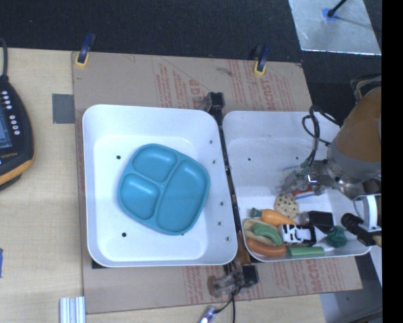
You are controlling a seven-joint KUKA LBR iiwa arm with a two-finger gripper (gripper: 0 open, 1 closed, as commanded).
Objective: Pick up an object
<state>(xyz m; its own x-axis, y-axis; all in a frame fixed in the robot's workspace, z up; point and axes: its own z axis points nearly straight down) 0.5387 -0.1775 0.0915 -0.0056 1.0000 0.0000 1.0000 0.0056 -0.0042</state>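
The right bin (255, 140) holds a heap of small toy items along its near side: an orange carrot-like piece (276, 217), a round tan cracker (286, 205), a green curved piece (263, 232), a green stick (306, 251), a black-and-white block (297, 233) and a dark teal piece (336, 237). My gripper (301, 182) reaches in from the right, low over the bin just above the cracker. A small reddish thing lies at its tips; I cannot tell if it is gripped.
The left bin (100, 180) contains a blue divided plate (163, 188). A handheld pendant (3, 133) lies on the bench at far left. Clamps (259, 59) hold the cardboard at the back edge. The arm's orange band (362, 130) sits at the right.
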